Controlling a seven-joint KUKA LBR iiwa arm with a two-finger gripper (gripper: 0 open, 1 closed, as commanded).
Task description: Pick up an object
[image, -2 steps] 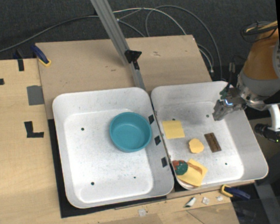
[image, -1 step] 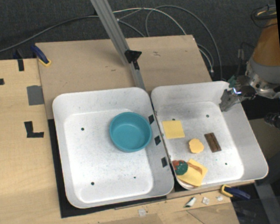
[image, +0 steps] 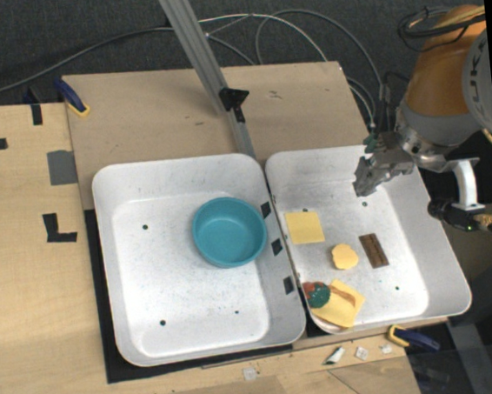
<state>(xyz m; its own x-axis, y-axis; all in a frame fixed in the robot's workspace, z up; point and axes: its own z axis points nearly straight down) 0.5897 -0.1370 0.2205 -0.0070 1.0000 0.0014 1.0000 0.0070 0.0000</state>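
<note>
While small things lie scattered in right bin (image: 414,301), none sits between jaws: yellow square (image: 305,227) near left wall, yellow round piece (image: 345,256) beside brown bar (image: 373,250), yellow wedge (image: 338,303) with red-green bit (image: 316,295) at near-left corner. Gripper (image: 365,182) over bin's far right; jaws' spread cannot tell. Blue bowl (image: 229,230) in left bin (image: 133,291). Both bins on counter (image: 22,233).

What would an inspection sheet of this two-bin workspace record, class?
Surface: wooden bench, black tape marks.
Job's things: yellow square, yellow round piece, brown bar, yellow wedge and green-red piece in right bin; blue bowl in left bin.
Clutter: blue-yellow clamps.
Grippers: gripper above right bin's far side, holding nothing.
Cables: loops behind bench.
Surroundings: metal pole, dark floor.
</note>
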